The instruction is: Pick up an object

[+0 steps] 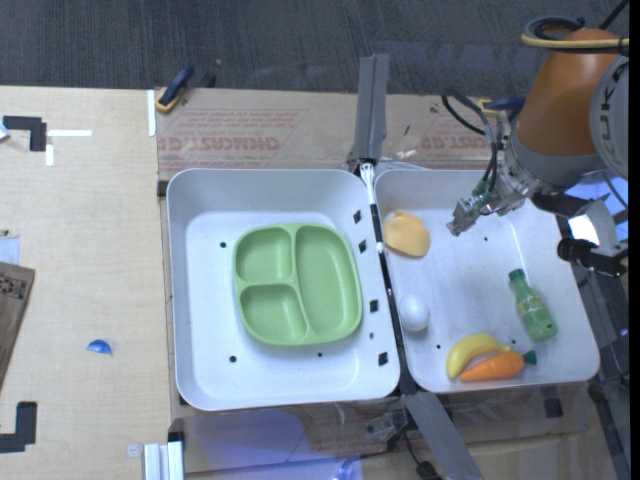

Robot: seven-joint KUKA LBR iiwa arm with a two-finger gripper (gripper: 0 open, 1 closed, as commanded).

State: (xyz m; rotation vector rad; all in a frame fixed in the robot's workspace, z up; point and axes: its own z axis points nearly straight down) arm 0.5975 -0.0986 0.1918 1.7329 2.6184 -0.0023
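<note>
Hand above right bin, near its back, just right of yellow-orange piece; grip state impossible to tell. In same bin: white egg, green bottle, banana touching carrot. Green divided plate in left bin.

Two white bins sit side by side: the left bin and the right bin. There is one green divided plate, one yellow-orange rounded piece, one white egg, one green bottle, one banana and one carrot.
</note>
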